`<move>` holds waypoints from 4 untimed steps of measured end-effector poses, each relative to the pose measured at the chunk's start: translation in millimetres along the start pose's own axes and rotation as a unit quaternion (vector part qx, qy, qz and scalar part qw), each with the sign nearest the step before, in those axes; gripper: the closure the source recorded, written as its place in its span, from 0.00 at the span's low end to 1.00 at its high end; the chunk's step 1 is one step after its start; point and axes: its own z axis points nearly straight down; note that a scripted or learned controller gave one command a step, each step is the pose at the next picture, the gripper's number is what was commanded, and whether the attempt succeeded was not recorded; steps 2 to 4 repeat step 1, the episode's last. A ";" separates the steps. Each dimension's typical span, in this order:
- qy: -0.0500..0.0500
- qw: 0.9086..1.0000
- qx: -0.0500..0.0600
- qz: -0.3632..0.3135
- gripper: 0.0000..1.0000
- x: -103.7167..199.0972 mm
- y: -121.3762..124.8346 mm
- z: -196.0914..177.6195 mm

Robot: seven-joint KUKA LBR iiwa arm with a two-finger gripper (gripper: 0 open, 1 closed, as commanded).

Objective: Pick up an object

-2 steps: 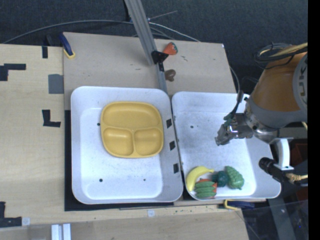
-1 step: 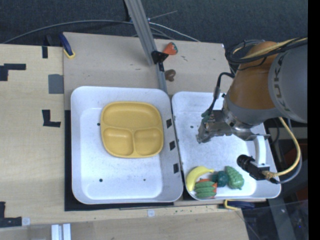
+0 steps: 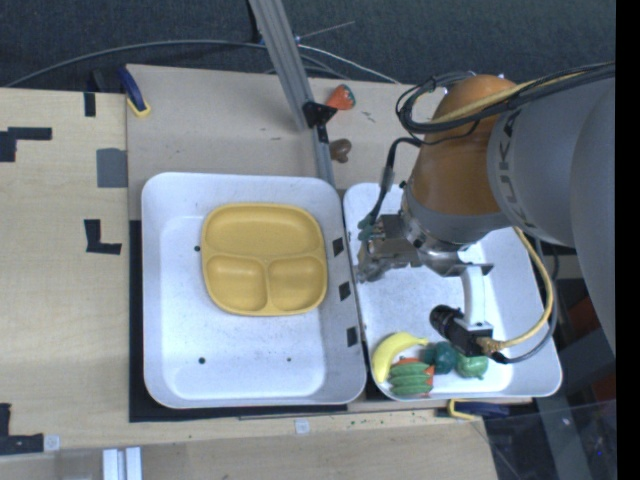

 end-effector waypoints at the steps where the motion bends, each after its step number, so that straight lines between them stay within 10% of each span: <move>1: 0.000 1.000 0.000 0.000 1.00 60.5 -13.3 -3.3; 4: 0.000 1.000 0.000 0.000 1.00 60.5 -13.3 -3.3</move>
